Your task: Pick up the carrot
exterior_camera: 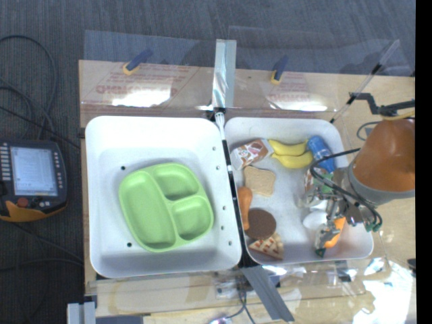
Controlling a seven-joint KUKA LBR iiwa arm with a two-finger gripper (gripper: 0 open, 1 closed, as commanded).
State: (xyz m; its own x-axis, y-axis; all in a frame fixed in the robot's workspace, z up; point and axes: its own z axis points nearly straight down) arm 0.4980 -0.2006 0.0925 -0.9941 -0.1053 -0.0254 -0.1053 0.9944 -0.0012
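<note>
The gripper (329, 231) hangs low at the right bin's (297, 123) front right corner, an orange carrot (332, 233) apparently between its fingers; whether the jaws clamp it cannot be told. Cables crowd that corner. Banana (291, 152), bottle (321, 154), bread (260, 181), cookie (262, 221) and pizza (266, 246) lie toward the bin's left and rear. The left bin (101, 248) carries a green tray (164, 206).

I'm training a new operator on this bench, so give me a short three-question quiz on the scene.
1. True or false: the green plate lies in the left bin.
2. Which lies nearest the banana? A) blue bottle B) pizza slice C) green plate
3. Fill in: the claw is over the ____ bin.

Key: 1 true; 2 A; 3 right.
</note>
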